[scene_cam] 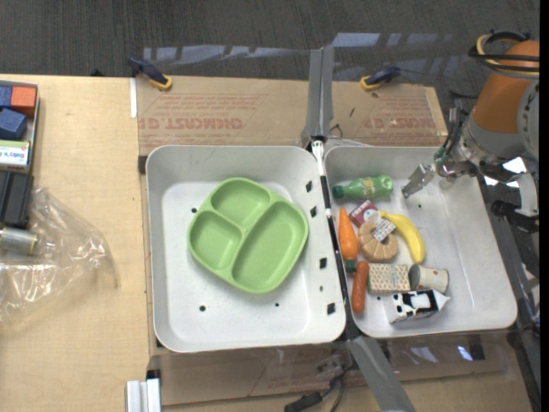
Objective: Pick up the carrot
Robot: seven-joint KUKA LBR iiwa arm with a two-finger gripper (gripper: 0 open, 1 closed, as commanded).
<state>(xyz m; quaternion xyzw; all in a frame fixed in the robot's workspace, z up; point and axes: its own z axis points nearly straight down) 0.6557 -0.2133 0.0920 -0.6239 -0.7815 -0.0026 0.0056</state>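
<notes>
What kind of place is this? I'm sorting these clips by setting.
Probably a robotics lab bench: a robot arm reaches over two white bins, one holding toy food such as a carrot, with clamped cardboard behind.

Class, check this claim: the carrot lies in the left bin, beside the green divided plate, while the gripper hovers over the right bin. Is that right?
Not quite. The camera view shows the carrot in the right bin, against its left wall, next to the round cracker. The green divided plate sits alone in the left bin. The gripper does hover over the right bin.
</notes>
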